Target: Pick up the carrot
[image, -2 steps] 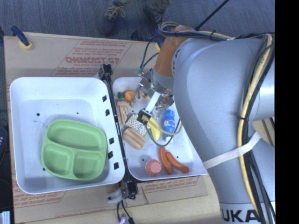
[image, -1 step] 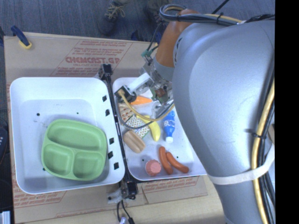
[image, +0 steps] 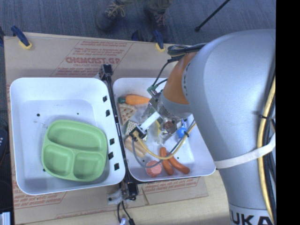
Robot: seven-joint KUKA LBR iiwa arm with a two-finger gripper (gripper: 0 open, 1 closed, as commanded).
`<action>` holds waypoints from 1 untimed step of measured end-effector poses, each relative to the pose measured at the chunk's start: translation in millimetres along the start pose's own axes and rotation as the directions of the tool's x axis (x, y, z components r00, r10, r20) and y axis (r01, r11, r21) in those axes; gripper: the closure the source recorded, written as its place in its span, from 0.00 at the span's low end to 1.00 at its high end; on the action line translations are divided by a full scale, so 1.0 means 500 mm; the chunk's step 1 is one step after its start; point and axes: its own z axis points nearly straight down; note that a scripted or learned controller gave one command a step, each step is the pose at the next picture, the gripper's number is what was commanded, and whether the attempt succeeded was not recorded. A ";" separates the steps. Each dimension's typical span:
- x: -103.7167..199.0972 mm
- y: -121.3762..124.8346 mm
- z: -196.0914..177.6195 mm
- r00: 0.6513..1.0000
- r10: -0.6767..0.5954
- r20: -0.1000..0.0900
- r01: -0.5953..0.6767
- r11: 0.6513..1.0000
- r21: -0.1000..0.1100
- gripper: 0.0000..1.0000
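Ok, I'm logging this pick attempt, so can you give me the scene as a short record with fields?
target: carrot, lying in the right bin by its far wall
gripper: gripper over the middle of the right bin, beside the carrot
grasp: carrot not held
also in right bin: sausages, round pink slice, cracker
left bin: green divided plate

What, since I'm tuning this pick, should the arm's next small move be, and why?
Probably shift the pincer toward the view's top, above the carrot: the carrot lies at the right bin's upper end, while the pincer hangs mid-bin, apart from it.
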 end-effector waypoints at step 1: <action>0.090 0.087 -0.003 0.986 0.169 -0.003 -0.169 0.986 0.001 0.00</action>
